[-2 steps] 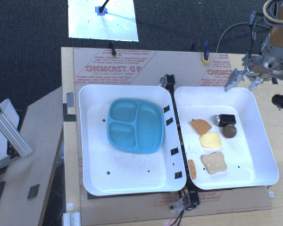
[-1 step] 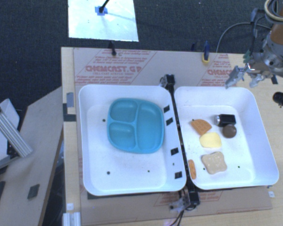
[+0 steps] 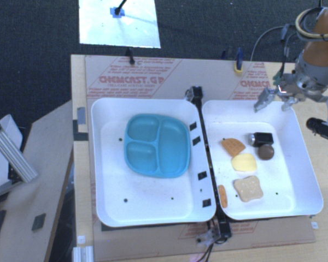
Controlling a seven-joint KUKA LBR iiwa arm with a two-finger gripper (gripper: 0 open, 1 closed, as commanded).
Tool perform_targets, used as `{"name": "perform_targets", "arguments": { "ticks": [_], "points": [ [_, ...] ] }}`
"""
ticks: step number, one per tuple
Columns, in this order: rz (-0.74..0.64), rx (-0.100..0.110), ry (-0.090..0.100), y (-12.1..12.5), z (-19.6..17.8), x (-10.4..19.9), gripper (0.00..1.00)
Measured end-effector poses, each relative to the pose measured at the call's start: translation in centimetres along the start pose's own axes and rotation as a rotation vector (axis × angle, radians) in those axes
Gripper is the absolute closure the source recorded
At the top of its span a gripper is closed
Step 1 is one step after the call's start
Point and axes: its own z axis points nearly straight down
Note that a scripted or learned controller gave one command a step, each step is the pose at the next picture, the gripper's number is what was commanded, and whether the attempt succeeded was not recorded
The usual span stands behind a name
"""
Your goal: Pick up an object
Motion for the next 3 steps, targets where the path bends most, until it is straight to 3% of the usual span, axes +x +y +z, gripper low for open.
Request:
{"name": "perform_targets", "arguments": {
  "ticks": [2, 3],
  "points": [
    [0.001, 0.001, 0.0, -0.2, 8.5, -0.5, 0.0],
    [0.0, -0.007, -0.002, 0.0, 7.1, -0.6, 1.0]
  ]
}}
